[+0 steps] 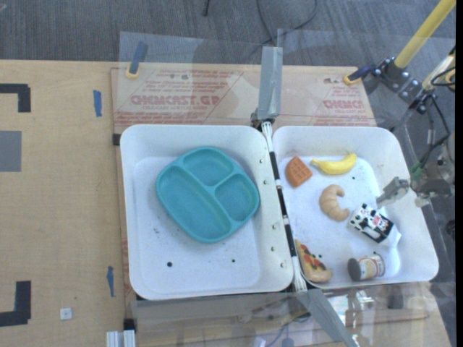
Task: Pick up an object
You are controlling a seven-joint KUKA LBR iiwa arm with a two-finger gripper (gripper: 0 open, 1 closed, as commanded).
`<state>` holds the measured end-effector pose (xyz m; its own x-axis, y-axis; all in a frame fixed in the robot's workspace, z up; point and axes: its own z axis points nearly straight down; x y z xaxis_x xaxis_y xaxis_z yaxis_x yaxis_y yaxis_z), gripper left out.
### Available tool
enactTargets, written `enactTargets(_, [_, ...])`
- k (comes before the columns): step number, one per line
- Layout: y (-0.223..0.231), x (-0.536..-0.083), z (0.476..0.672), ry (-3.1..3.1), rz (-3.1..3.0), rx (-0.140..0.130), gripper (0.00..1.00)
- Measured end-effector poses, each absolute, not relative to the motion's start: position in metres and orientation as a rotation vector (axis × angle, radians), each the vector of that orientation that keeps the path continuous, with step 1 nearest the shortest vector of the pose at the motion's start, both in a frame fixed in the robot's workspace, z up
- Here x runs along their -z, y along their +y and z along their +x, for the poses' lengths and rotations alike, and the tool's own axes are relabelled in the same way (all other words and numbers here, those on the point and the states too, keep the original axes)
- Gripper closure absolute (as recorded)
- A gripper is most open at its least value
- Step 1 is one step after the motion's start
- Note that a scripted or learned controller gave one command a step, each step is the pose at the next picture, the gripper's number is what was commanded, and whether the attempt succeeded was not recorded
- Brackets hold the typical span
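Seemingly the gripper [394, 189] hangs at the right edge of the right bin [391, 140], just above the black-and-white carton [371, 223]; whether it is open or closed I cannot tell, since it blurs into the bin wall. Nothing shows between its tips. Candidates lie in that bin: the carton nearest, a croissant [333, 202] just left of it, a banana [333, 165] farther off, a waffle [297, 171], a pizza slice [313, 262] and a small can [365, 267] at the near side. The left bin [145, 266] holds a teal plate [207, 194]. Best to take the carton: centre over it, straddle its narrow side, descend clear of the croissant
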<state>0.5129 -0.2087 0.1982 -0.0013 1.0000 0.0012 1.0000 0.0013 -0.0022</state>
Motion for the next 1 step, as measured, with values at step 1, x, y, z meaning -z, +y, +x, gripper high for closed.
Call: enactTargets(1, [-0.1844, -0.0886, 0.4933, -2.203, -2.251, 0.009, 0.00])
